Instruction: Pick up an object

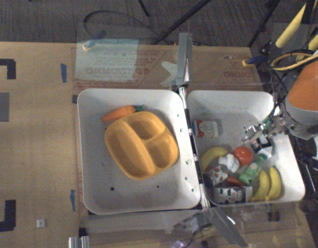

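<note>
1. Gripper [258, 134] sits over the right bin [228, 99], near its right wall, just above the pile of objects. Arm [306, 94] comes in from the right.
2. Can't tell if it's open or closed: the tip is small and cluttered at this angle. Nothing visibly held.
3. Candidates in the right bin: red ball [243, 154] and green bottle [252, 171] just below the gripper, bananas [269, 184] at the lower right corner, a small carton [207, 128] up left, another carton [232, 194] by the front wall.
4. Left bin [97, 190] holds a yellow divided plate [141, 144] with a carrot [118, 113] beside its top edge, well apart from the gripper.
5. Progress, my read: approach stage only. Nothing lifted yet. Left to do: descend, grasp, raise clear.
</note>
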Motion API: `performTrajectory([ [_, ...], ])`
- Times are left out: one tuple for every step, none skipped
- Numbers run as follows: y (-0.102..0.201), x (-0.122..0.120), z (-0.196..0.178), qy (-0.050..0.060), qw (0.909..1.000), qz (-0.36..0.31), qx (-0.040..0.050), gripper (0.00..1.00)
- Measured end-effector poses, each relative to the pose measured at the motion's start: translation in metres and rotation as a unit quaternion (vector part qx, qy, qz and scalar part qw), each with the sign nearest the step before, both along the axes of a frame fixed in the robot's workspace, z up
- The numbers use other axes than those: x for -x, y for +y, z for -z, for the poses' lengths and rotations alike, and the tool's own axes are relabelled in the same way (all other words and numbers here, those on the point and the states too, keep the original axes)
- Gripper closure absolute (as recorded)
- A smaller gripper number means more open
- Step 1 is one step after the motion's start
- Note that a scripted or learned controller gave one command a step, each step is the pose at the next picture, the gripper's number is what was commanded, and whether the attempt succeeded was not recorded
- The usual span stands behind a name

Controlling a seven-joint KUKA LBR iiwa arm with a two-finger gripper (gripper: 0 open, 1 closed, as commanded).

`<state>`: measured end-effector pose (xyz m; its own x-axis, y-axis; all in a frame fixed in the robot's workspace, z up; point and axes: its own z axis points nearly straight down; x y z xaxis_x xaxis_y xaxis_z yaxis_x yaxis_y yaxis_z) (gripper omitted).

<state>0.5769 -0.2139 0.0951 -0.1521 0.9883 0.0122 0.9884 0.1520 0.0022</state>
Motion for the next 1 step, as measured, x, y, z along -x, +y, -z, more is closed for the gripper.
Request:
performTrajectory([
  [0.0317, -0.0155, -0.0393, -0.001, 0.9928, 0.119, 0.0066, 0.00],
])
